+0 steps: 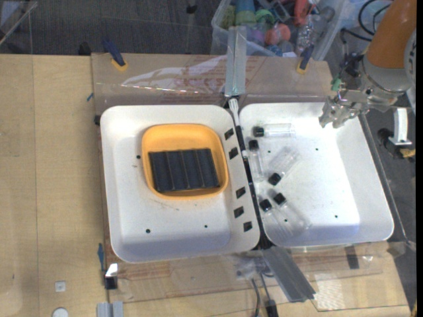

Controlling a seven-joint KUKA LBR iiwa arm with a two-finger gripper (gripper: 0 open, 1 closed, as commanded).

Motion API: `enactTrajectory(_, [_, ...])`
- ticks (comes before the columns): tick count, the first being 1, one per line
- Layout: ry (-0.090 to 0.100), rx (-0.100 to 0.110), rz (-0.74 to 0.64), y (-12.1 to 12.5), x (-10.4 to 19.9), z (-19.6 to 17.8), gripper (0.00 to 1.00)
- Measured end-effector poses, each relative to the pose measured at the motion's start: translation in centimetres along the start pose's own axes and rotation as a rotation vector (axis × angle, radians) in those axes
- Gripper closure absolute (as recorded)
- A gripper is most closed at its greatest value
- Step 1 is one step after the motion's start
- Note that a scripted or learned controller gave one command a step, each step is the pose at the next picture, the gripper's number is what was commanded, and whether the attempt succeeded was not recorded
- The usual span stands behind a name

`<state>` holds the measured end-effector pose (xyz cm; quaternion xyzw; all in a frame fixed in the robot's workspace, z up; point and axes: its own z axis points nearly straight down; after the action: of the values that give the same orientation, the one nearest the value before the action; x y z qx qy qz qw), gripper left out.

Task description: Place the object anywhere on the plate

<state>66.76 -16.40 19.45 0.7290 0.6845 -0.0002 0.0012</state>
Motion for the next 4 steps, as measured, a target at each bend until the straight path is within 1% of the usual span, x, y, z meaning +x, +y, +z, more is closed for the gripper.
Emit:
enactTrajectory(1, [-0.001,-0.003,-0.181,0.1,-0.2,-4.3,1.00])
enactTrajectory(2, [-0.001,-0.002,-0.207,0.1,-1.7,-7.3,1.00])
enactTrajectory(3, [-0.002,-0.004,-0.395,0.4,-5.2,-10.3,1.00])
enactTrajectory(4, [-0.002,-0.005,-0.553,0.5,-5.8,-14.4,1.00])
